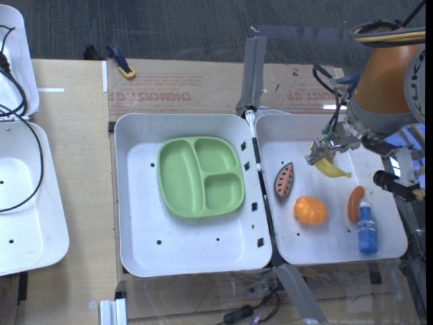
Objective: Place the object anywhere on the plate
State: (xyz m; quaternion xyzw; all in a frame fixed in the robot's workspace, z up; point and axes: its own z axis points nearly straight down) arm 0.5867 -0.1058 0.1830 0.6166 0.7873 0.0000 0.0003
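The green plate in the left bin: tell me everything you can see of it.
The green plate is a pale green, plastic-looking tray with rounded corners and three compartments: one long section on its left, two smaller ones on its right. It lies flat, slightly rotated, near the middle of the left bin. Nothing rests in it or touches it.

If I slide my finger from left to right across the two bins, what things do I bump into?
Green plate → watermelon slice → orange → banana → sausage → blue bottle.
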